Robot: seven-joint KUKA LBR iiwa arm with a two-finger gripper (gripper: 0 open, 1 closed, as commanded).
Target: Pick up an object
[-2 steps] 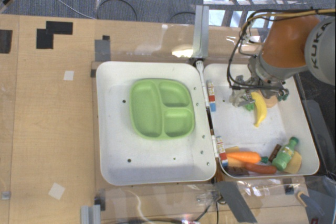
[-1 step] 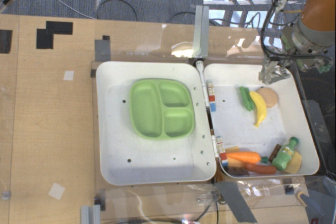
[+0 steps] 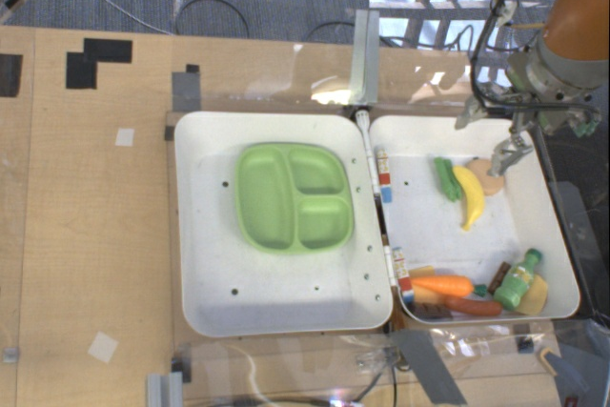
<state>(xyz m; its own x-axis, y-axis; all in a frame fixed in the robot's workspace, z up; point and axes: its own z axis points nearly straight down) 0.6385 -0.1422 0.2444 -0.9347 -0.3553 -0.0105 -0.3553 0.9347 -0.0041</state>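
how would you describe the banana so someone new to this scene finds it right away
Look in the right-hand white bin, in its upper middle area below the gripper. The banana lies there, curved and bright yellow, with a green vegetable-like piece against its left side. It is the one plain yellow crescent there.

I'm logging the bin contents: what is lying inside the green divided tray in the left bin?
The green divided tray shows three compartments, all bare green plastic with no items visible. The bin floor beneath it is covered.
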